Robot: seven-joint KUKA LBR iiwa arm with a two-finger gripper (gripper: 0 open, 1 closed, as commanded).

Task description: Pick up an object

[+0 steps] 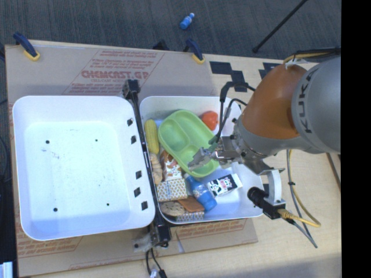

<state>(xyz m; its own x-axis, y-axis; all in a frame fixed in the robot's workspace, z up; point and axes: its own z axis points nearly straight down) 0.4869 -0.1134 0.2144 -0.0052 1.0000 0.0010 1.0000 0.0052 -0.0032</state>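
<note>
The gripper (204, 155) sits low in the right bin (174, 101), at the near edge of the green dish (184, 136); whether its jaws are parted or closed on that edge I cannot tell. A clean lift probably needs a firm bite on the rim, since the dish lies tilted over packed clutter. The left bin (23, 155) stands alongside on the cardboard-covered bench (110, 68).

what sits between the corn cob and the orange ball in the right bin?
The green divided tray lies between them in the camera view: corn cob at its left edge, orange ball at its upper right. The hand is at the tray's lower rim.
</note>
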